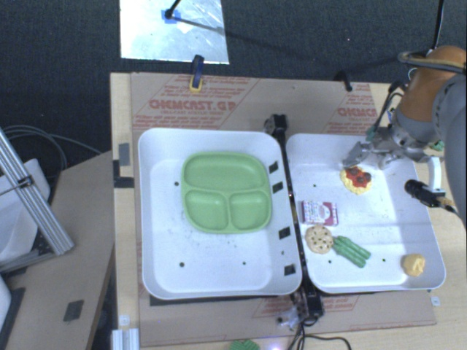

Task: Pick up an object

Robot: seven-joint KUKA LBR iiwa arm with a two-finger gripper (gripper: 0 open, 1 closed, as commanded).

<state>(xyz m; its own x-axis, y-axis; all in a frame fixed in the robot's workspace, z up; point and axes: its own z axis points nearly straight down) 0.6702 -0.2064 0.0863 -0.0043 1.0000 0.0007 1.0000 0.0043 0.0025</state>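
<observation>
Even, bright overhead light washes the white bins, with soft shadows under their rims. A shiny sheet at 12 o'clock glares pale. The arm at 3 o'clock looks slightly blurred.

A cardboard-covered bench bears two white bins, left bin and right bin, touching side by side.

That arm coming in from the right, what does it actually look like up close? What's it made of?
The arm has a smooth, rounded grey shell with a broad orange band above the wrist. Below that sits a cluster of grey metal parts ending in the pincer, built from thin silvery pieces. Thin dark cables run along the wrist area. No lettering or markings are readable on it.
</observation>
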